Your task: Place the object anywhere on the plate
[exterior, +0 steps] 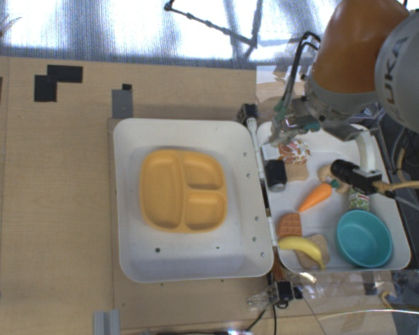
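Judging from the yellow divided plate, which sits bare in the left bin, the placing has yet to be done. Right of the plate, the arm leans over the right bin's far corner, its jaws just above a small patterned object among a carrot, banana and teal bowl. I cannot tell how far the jaws are open, nor whether they have hold of anything.
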